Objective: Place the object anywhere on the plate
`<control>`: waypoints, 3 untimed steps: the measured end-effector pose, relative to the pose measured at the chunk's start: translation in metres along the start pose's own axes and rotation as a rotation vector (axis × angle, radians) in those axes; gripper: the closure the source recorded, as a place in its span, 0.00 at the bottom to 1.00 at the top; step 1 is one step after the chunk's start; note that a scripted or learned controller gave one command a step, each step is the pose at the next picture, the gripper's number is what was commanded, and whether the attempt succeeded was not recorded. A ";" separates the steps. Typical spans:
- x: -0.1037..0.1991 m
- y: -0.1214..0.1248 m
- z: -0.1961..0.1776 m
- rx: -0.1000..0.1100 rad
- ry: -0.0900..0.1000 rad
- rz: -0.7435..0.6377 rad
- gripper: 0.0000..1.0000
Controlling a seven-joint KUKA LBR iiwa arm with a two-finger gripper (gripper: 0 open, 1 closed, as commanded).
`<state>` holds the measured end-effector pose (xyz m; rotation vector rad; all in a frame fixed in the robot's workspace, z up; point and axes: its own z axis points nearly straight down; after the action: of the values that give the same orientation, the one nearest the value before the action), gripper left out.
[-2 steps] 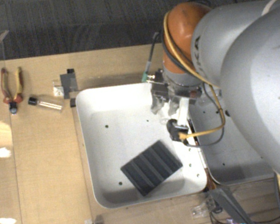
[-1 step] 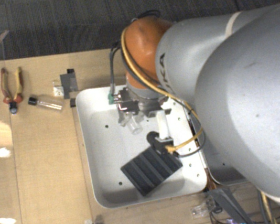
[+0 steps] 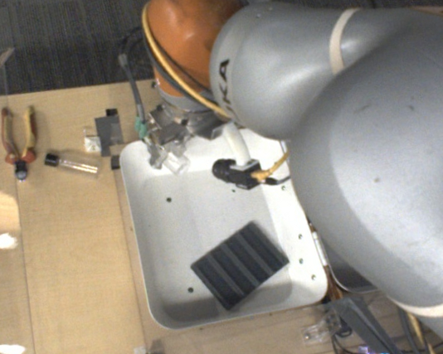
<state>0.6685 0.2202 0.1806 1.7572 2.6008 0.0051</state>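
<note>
From my seat the arm (image 3: 345, 109) takes up most of the view, sweeping in from three o'clock and covering the whole right side, with its orange band (image 3: 182, 19) up at twelve. Under it lies the white bin (image 3: 153, 242), running from the centre down toward six o'clock. The second bin is almost wholly behind the arm, so I can't read anything there (including any plate, which I can't find from here).

Inside the bin, toward six o'clock, a black ribbed pad (image 3: 240, 265) lies flat and tilted on the floor, apart from the walls. I judge it to be the object to move, though I can't be certain.

The gripper (image 3: 163, 152) sits at the bin's far corner, around eleven o'clock of centre, well apart from the pad. Whether it's open or closed I cannot tell, and I see nothing held in it.

Off at ten o'clock on the bench, red-handled pliers (image 3: 20, 140) and a small vial (image 3: 72, 163) lie beside each other.

My read: the pick is not yet done. The next move calls for travel toward six o'clock, lining up over the pad, then descending.
</note>
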 end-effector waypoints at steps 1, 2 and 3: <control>0.007 0.003 0.080 0.001 0.003 -0.111 1.00; 0.004 0.002 0.024 -0.003 -0.001 -0.357 1.00; 0.007 -0.013 0.041 -0.004 0.000 -0.994 1.00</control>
<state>0.6544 0.2216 0.1396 0.3042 3.1208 0.0071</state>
